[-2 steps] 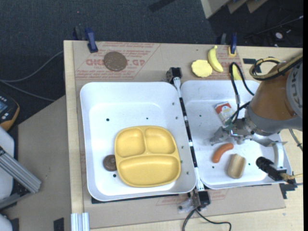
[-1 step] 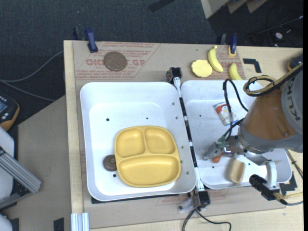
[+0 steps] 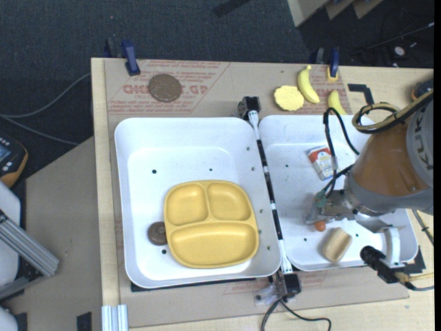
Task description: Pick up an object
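The object nearest the hand is a tan block (image 3: 335, 245) lying in the right bin (image 3: 293, 185), just below the hand (image 3: 322, 211). Left of that bin, the left bin (image 3: 138, 185) carries a yellow divided plate (image 3: 209, 223) with a brown disc (image 3: 157, 234) at its edge. The hand is low inside the right bin over a small orange bit (image 3: 320, 225); whether it is apart or together I cannot tell. A red-and-white packet (image 3: 322, 161) lies further up the right bin.
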{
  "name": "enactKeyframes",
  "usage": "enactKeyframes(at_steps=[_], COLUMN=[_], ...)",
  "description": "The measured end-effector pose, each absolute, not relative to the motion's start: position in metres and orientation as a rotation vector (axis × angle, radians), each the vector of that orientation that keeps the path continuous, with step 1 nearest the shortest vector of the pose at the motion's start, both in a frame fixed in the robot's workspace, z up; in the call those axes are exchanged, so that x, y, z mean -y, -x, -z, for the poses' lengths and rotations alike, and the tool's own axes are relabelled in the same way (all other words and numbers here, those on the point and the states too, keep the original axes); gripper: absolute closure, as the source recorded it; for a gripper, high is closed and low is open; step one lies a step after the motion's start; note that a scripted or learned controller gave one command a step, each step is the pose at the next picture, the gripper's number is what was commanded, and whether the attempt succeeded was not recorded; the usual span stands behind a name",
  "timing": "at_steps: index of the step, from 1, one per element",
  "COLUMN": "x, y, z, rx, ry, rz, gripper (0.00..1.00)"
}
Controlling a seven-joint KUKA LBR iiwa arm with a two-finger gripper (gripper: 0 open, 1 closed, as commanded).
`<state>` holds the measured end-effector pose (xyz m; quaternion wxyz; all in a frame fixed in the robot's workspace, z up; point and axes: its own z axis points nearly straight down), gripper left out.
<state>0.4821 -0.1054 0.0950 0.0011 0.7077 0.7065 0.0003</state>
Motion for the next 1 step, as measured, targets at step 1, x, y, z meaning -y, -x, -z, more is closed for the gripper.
enactKeyframes(at_steps=[1], x=[0.0432], y=[-0.5381], z=[-0.1906], rx=[-2.225], ry=[-2.204], rz=[-0.016], gripper=[1.0])
